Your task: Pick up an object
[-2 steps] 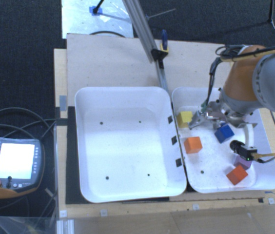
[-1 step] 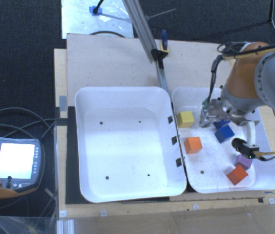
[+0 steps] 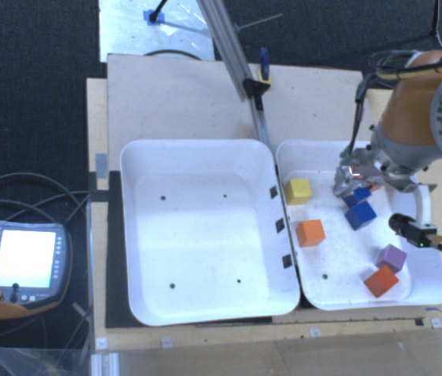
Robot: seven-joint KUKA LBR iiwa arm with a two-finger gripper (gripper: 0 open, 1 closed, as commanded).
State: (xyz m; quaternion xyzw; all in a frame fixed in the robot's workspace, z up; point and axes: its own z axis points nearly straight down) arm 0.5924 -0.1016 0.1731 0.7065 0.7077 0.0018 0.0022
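On the pale bench [image 3: 182,100], two white bins [image 3: 205,151] over dark carpet [image 3: 33,92].

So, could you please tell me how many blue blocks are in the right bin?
2. One small blue block sits right under the gripper; the other blue block lies just below it, towards the front. The arm may hide more.

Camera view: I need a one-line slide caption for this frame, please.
KUKA arm's gripper lowered over blue blocks in the right bin, amid yellow, orange, purple, red blocks.
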